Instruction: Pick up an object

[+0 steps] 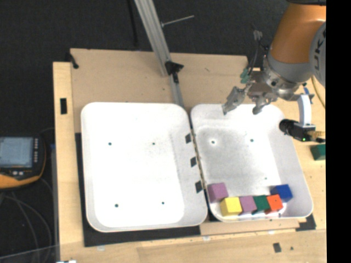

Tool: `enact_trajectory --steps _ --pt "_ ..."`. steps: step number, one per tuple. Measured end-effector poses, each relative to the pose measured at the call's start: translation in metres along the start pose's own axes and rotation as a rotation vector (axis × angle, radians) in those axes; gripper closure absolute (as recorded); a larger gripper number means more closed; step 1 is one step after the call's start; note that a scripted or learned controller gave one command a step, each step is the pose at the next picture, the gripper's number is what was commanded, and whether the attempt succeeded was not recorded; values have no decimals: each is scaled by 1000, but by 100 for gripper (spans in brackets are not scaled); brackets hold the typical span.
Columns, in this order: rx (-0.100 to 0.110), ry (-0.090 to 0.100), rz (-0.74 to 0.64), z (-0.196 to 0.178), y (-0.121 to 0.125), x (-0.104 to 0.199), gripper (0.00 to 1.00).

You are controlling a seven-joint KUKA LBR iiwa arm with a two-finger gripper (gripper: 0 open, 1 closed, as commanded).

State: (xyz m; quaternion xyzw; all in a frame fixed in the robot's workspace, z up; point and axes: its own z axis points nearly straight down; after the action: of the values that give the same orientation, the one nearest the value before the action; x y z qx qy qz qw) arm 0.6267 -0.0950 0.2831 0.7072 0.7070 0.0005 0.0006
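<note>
Nothing had yet been picked up: the tool (pixel 241 106) hung with its fingers apart and bare over the far end of the right bin (pixel 293 147), well apart from the coloured blocks (pixel 249 200) clustered along its near edge.

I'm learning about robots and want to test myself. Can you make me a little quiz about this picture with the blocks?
1. True or false: the blocks sit in the right bin.
2. Which block is nearest the left bin? A) blue B) purple C) orange
3. Fill in: the gripper hangs over the right bin's ____ end, far from the blocks.

Key:
1. True, they huddle along its near edge.
2. B, the purple block.
3. Far. Its fingers are spread apart with nothing between them.
</note>
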Motion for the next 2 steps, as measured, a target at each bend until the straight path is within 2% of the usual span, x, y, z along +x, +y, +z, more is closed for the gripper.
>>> enact_trajectory --steps 1,2 --pt "-4 -1 0 -11 1 -1 100" --pt "9 2 -7 67 -5 57 100"
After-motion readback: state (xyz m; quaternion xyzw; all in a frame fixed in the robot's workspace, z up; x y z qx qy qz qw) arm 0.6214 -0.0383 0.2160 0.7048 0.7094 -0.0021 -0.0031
